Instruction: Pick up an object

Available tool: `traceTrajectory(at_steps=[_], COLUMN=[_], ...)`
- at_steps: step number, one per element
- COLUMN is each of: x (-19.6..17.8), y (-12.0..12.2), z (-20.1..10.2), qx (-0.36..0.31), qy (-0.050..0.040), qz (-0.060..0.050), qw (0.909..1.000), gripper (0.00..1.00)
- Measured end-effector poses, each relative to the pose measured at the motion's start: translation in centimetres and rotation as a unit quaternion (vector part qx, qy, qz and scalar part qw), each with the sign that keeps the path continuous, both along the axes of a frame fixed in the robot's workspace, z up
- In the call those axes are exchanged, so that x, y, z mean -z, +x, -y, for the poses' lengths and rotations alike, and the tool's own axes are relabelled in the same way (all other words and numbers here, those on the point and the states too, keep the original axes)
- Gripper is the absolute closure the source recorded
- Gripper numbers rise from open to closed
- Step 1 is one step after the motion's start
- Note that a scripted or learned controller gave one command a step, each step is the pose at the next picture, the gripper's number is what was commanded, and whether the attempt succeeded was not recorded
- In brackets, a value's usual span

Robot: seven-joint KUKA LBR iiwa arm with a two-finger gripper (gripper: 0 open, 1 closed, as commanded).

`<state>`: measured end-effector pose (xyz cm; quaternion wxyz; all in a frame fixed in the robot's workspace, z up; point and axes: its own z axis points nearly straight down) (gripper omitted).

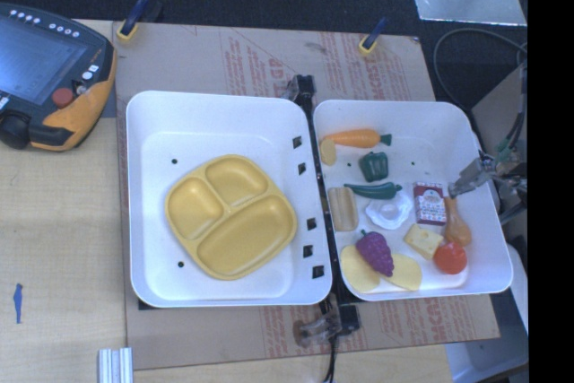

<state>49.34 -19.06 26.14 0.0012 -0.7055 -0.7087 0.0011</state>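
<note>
Gripper (459,186) at right bin's (466,123) far-right rim, low over the toys. Jaw state: cannot tell; too small and dim. Red carton (430,203) just left of the tip. Orange drumstick (456,226) directly below it, red tomato (450,257) further down. Cheese wedge (422,240) down-left. Carrot (357,138), green pepper (374,164), purple grapes (375,252) well to its left. Yellow divided plate (230,215) in left bin (143,193), far left.
</note>
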Motion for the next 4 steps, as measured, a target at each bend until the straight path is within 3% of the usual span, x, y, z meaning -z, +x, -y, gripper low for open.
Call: traceTrajectory(at_steps=[1,2,3,4], x=[13.1,17.0,17.0,16.9], y=[10.9,13.8,7.4,11.2], z=[-2.1,-9.1,-9.7,-8.9], qx=[-0.003,-0.004,0.001,0.000], qy=[0.0000,0.0010,0.0003,-0.0003], qz=[0.000,0.000,-0.003,0.002], qw=[1.0000,1.0000,1.0000,1.0000], gripper=[0.00,0.00,0.00,0.00])
